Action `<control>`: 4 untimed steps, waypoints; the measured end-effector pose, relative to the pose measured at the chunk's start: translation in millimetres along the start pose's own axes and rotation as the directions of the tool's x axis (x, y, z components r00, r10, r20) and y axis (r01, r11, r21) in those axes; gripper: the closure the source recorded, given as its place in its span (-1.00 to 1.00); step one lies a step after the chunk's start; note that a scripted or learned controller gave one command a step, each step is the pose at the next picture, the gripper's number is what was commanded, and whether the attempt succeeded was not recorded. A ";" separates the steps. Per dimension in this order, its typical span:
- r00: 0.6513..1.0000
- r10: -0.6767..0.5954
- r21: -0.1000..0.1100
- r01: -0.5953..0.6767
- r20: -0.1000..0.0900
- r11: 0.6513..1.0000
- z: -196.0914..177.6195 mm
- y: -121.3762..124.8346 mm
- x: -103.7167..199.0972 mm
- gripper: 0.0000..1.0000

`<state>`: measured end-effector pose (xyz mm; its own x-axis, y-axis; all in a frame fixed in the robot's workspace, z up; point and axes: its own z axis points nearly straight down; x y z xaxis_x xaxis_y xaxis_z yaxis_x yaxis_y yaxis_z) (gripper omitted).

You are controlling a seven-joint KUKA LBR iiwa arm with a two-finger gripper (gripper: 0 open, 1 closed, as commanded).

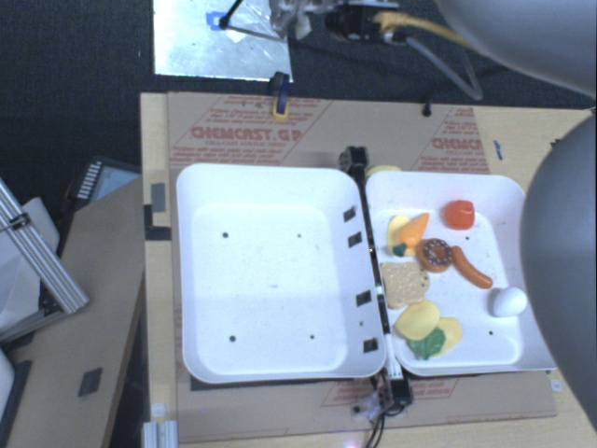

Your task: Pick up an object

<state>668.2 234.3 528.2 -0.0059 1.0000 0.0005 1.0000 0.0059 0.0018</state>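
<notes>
Toys all lie in the right bin (511, 343), none lifted, so I judge the pick has not begun and everything is left to do: choose one, come down, close on it, raise it. A red tomato (458, 214) sits near the far wall. Just left of it a carrot (414, 228) leans against a yellow piece, with a chocolate doughnut (435, 254) close below and a sausage (471, 268) running off the doughnut's right side. A slice of bread (405, 284) lies by the divider, a white egg (508, 301) rests near the right wall, and a yellow lemon (417, 319) with something green touching it sits toward the near edge. The left bin (266, 269) is bare white plastic (only a few dark dots on its floor).

Both bins rest on the worktop (242, 129), a brown printed board. The grey arm (560, 287) looms large and blurred along the right, high above the right bin. Whether the gripper is wide or narrow I cannot tell.
</notes>
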 end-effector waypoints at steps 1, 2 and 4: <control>1.000 0.000 -0.001 0.000 0.000 1.000 -7.3 0.0 -0.1 1.00; 1.000 0.002 0.001 -0.002 0.001 1.000 8.5 0.1 -0.5 1.00; 1.000 0.001 0.000 -0.001 0.001 1.000 28.5 0.0 -0.3 1.00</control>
<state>668.3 234.0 499.8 -0.0052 1.0000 -0.0001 1.0000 0.0052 0.0016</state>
